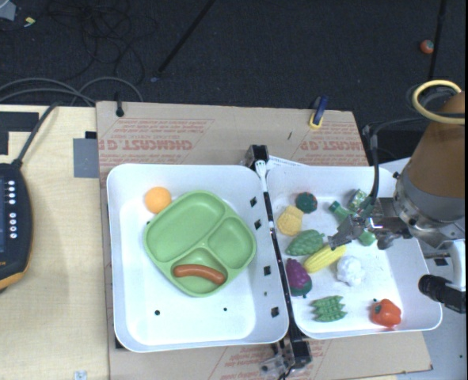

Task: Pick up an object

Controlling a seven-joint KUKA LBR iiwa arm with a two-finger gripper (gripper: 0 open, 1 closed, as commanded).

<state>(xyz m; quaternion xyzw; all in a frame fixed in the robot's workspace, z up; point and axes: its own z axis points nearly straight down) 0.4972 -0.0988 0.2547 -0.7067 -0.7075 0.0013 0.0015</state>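
Claw (349, 229) is sitting low in the right bin (424, 323), right over the corn (324, 258) and just beside the leafy green (305, 242). Can't tell how far it's opened or whether it's gripping anything. White cauliflower (349, 271) is lying just below it. Left bin (131, 291) is carrying the green plate (194, 236) with a sausage (199, 273).

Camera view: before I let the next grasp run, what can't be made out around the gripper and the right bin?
- Gripper: fingers are small, dark and blurred over the toys; their state cannot be read.
- Small green item beside the gripper: too small to identify, partly covered by it.
- Right bin: its upper right corner is hidden under the arm.
- Arm: cut off by the right edge.
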